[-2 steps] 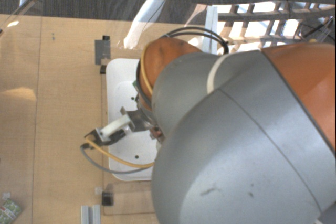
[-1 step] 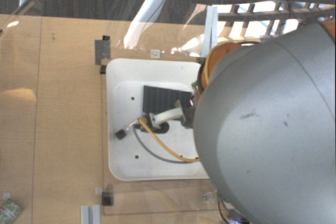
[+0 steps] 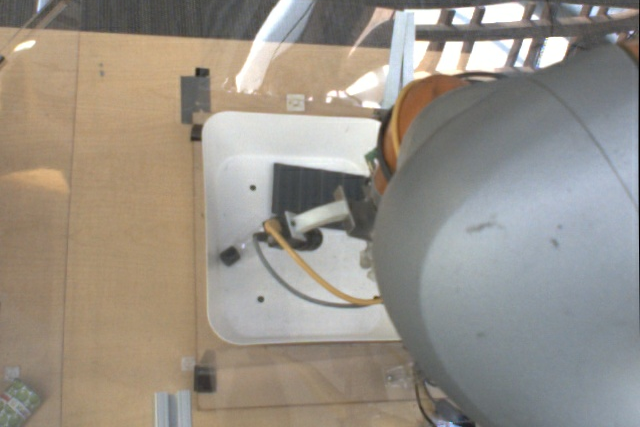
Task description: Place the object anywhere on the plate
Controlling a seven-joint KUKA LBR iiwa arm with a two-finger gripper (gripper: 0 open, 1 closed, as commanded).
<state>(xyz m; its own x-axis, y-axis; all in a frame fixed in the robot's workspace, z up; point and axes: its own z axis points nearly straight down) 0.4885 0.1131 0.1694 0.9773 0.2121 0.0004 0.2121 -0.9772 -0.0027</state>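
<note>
I see a shallow white bin [image 3: 300,320] holding a dark grey flat rectangular plate [image 3: 305,183] toward its far side. A small black blocky object [image 3: 230,255] lies on the bin floor near the left wall, apart from the plate. The object is too small for me to read a long axis or heading, and the gripper [image 3: 358,215] sits by the plate's right end under the big grey arm [image 3: 520,245], where I cannot tell whether it is open or closed.

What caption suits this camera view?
Grey arm looms over the white bin, where a small black piece lies apart from a dark flat slab.
</note>
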